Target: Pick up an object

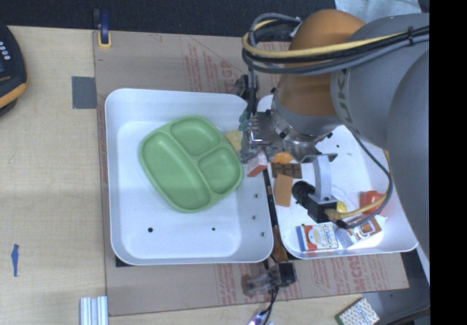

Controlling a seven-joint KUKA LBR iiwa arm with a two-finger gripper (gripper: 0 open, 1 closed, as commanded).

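Observation:
My gripper (pixel 271 147) hangs low over the left edge of the right bin (pixel 400 246), close to the wall shared with the left bin (pixel 182 247). The wrist and the grey arm cover most of what lies under it. Just below the gripper I see a brown block (pixel 283 183) and a small orange-red piece (pixel 257 169). A yellow scrap (pixel 233 140) peeks out at the left bin's right wall. A white carton with blue and red print (pixel 327 236) lies at the front of the right bin, and a red and orange item (pixel 371 199) sits to its right.
A green divided plate (pixel 191 163) lies tilted in the left bin and takes up its upper middle. Brown cardboard (pixel 182 60) surrounds both bins. A dark device (pixel 9 68) sits at the bench's far left edge.

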